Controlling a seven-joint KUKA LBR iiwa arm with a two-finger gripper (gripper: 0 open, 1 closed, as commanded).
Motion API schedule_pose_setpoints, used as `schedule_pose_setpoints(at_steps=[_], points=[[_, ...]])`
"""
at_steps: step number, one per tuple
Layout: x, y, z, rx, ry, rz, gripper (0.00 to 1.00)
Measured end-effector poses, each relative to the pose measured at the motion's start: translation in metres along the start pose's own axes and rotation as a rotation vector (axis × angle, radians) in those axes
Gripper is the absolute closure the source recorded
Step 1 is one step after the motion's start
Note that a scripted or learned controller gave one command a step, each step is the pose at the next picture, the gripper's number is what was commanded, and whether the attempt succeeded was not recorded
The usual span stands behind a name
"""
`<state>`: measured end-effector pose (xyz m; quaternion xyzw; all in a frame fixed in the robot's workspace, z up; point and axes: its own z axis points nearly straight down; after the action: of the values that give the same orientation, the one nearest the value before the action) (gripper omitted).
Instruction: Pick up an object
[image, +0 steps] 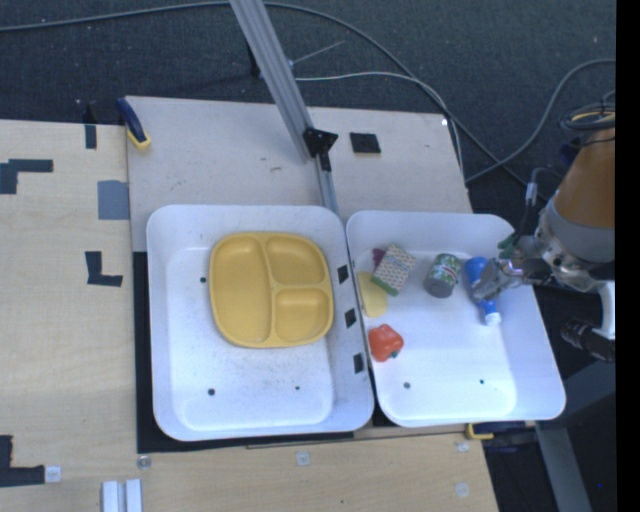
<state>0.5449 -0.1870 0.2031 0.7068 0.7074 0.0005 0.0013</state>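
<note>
The pincer (497, 283), its state not discernible, is seen over the blue bottle (483, 290) near the right bin's (520, 390) right edge; centring before lifting is advised.

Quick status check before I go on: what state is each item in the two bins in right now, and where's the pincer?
Yellow divided plate: flat in left bin, nothing on it.
Patterned block: tilted, right bin.
Yellow piece: beside bin's left wall.
Red-orange toy: lying loose.
Small can: on its side.
Blue object: at the pincer.
</note>
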Motion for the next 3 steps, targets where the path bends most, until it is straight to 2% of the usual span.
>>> schedule_pose_setpoints(at_steps=[1, 3], points=[[-0.001, 0.005, -0.063, -0.004, -0.001, -0.001, 1.0], [0.099, 0.018, -0.058, 0.004, 0.002, -0.005, 1.0]])
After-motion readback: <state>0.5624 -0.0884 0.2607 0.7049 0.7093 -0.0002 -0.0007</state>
